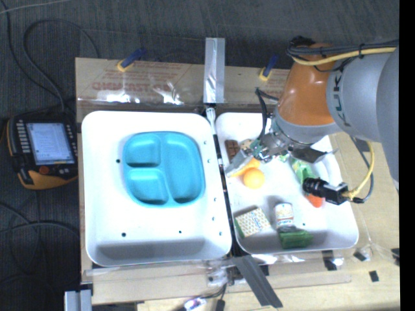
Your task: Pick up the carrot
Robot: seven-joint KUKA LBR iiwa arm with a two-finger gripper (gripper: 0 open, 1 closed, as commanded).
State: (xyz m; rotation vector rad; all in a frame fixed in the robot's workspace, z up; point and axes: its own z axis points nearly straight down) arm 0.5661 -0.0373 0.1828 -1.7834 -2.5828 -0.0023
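Carrot (314, 201): lies right of centre in right bin (347, 235), partly covered by black fitting (324, 188). Judged light, stiff, smooth; best taken mid-body. Gripper (257, 149): open or closed cannot be told.

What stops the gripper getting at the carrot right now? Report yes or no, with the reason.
Probably yes, awkwardly. The gripper hangs over the right bin near the orange ball; the carrot lies toward the view's right, partly under the arm's black fitting, with nothing stacked on it.
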